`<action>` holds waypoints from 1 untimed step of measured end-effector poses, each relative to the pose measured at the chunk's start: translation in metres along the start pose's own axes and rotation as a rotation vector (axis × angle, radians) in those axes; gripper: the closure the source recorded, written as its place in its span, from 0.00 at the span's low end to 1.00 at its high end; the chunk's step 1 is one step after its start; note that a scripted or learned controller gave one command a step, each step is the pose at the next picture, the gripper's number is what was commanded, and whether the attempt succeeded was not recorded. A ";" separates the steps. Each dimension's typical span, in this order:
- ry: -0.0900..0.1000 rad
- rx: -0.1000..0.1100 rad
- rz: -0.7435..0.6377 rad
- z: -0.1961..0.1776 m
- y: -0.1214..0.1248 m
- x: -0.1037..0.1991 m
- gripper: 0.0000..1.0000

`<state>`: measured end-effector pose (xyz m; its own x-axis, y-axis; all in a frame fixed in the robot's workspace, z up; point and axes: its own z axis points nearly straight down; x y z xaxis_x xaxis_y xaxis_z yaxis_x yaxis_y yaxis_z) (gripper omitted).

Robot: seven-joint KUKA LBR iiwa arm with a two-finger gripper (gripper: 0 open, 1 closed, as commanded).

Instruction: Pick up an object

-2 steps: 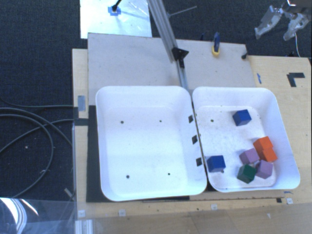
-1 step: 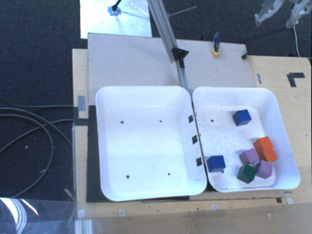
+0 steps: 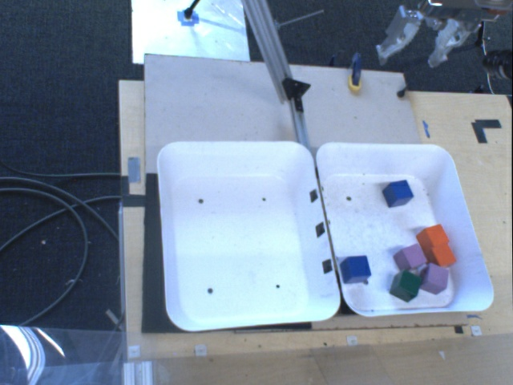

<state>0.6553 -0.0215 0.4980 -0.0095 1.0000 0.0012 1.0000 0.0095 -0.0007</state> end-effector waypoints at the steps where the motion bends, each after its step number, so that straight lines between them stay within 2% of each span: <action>1: -0.002 0.000 0.008 0.038 0.018 -0.015 0.00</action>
